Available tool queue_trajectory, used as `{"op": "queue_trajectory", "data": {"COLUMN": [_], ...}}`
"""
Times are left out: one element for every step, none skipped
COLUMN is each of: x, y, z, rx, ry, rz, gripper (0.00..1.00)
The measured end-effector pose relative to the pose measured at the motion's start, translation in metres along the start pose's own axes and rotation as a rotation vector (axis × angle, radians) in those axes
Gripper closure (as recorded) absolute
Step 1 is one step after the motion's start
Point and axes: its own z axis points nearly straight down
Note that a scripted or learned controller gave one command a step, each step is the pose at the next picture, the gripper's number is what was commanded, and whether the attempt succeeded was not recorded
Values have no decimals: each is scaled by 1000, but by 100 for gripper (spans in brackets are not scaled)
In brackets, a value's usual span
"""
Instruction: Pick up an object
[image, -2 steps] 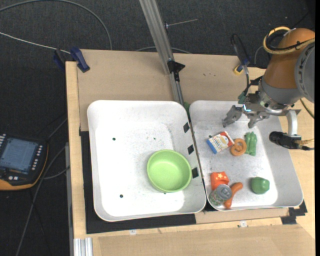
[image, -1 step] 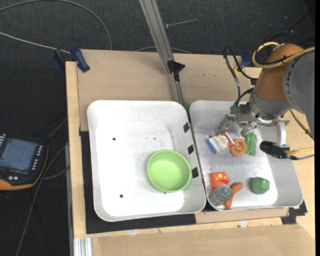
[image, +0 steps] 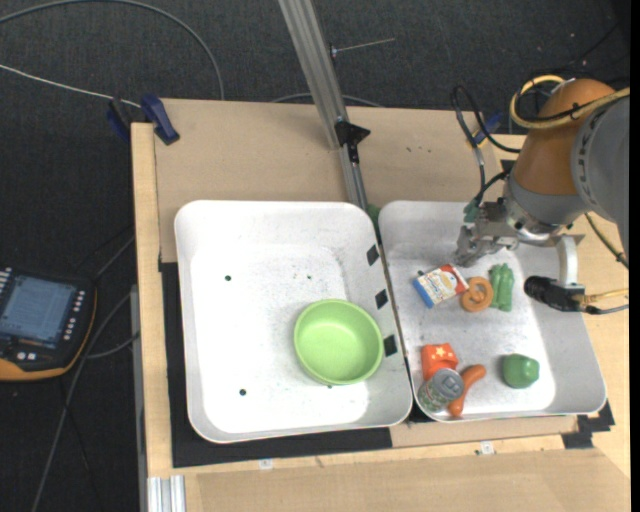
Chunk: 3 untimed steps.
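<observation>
camera view: you've got two shallow white plastic bins side by side on the bench. left white bin (image: 210, 300) has one thing in it, a round lime-green plastic bowl (image: 338, 342), sitting upright toward its right wall.

right white bin (image: 570, 360) holds all the small stuff: a small blue-and-white carton (image: 438, 286) lying on its side mid-bin, an orange ring-shaped toy (image: 477, 296) touching the carton's right end, a slim green bottle-shaped toy (image: 501, 287) just beside the ring, a green rounded pepper-like toy (image: 519, 371) near the front right, an orange-red block (image: 439, 357) near the front, a silver-lidded can (image: 441, 387) at the front rim just under the block, and an orange carrot-shaped toy (image: 465, 385) leaning against the can.

two-finger gripper (image: 478, 241) is low over the back half of the right bin, above and a bit behind the carton. can't tell how the tool is set; the wrist body hides the tips from this angle. nothing visibly pinched.

task status, my read: no object is lifted, everything in the right bin lies on the floor of the bin. you're at the approach/descend stage. nearest candidates are the carton and the orange ring. still left: close on one, lift it clear. ring and carton touch, so expect a nudge rather than a clean pinch.
</observation>
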Motion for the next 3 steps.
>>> {"op": "queue_trajectory", "data": {"x": [5,6,6], "y": [-5,2,3], "z": [-60,-105,-132], "rx": [-4,-3,-1], "ry": [-1,-1,0], "rz": [0,0,0], "gripper": [100,100,100]}}
